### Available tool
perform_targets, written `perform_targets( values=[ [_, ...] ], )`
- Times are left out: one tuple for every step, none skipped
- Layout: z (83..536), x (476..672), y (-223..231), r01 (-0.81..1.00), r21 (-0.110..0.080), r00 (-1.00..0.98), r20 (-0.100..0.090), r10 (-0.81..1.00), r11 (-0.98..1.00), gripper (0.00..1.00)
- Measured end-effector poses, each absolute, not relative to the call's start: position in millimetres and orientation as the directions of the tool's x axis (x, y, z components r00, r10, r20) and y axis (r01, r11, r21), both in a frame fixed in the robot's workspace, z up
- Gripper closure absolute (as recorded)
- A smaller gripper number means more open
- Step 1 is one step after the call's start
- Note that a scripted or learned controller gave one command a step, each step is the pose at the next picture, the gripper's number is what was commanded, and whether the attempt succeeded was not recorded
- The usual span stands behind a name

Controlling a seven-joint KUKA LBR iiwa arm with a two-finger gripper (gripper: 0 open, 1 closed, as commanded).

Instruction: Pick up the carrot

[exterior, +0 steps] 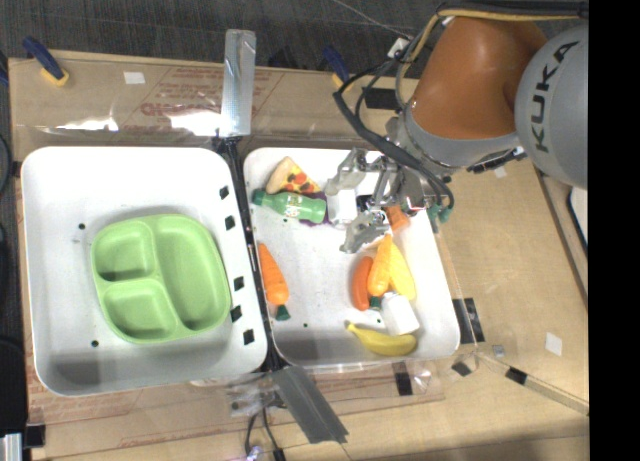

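We locate the gripper (362, 217) over the right bin (320, 329), near its far edge, toward the right wall. Whether it is open or closed we cannot tell. The carrot (271, 274) lies against the left wall of the right bin, leaf end toward the near edge, well apart from the gripper. A green bottle (292, 206) and a pizza slice (290, 176) occupy the far-left corner. A banana (381, 339) lies along the near edge, toward the right corner. The left bin (50, 199) carries a green divided plate (160, 276) at its centre.
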State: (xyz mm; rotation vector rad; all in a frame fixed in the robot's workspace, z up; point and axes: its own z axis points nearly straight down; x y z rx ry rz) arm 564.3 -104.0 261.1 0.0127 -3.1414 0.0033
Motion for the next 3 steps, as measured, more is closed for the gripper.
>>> perform_targets(
  values=[
    [193, 557.8, -175, -0.001, 0.0, -1.0, 0.006, -0.001, 1.0, 0.0],
    [131, 530.2, -113, 0.413, 0.0, -0.911, 0.005, 0.413, 0.911, 0.0],
    [92, 551.9, -171, 0.303, 0.0, -0.953, -0.001, 0.303, 0.953, 0.0]
  ],
)
